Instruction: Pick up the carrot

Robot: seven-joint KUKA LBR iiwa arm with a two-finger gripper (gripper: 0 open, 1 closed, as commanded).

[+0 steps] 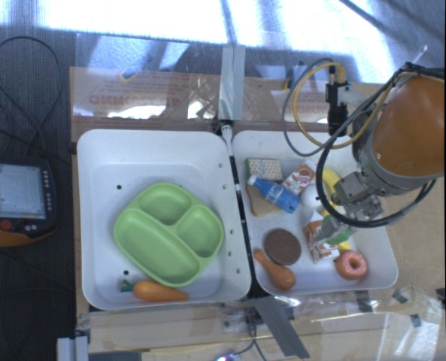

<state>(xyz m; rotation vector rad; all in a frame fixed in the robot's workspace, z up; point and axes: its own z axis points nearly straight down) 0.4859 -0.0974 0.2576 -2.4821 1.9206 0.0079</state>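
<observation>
Two white bins sit side by side, and we will use the green plate (170, 232) in the left bin (102, 164) as our marker for where things are. The carrot (159, 292) lies just below the plate, right beside its lower edge and close to the front wall of that bin, with its green top pointing away from the arm. Our pincer (334, 232) is far off to the right of the plate, over in the right bin (384, 273), hanging low among a crowd of small things. We cannot tell if it is wide or narrow, because the arm and the clutter hide it. A lot could go wrong from here, we think. The pincer is so close to the small box (319, 241) and the pink donut (351, 265) that it might bump or grab one of them by mistake. A brown food piece (275, 271) also lies to the right of the plate, by the wall between the bins, and it looks a bit like a carrot, so we might go for the wrong thing. To reach the real carrot we must cross that middle wall, and then the plate's rim and the bin's front wall leave little room, so the carrot could slip or roll away.
</observation>
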